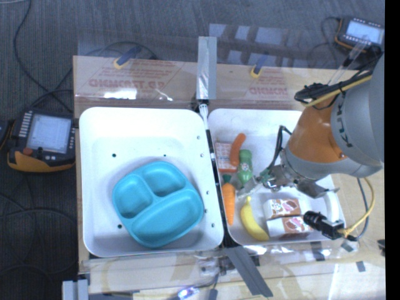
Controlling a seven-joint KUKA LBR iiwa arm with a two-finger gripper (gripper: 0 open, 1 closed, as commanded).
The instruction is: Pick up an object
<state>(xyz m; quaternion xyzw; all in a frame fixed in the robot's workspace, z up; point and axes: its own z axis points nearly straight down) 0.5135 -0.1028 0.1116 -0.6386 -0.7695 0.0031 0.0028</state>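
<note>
Right bin | box label unreadable | beside banana

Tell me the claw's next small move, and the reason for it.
Probably lower the claw straight down a little. It sits in the right bin beside the green bottle, above the banana, with no object seen between its fingers; a small box lies close by.
</note>
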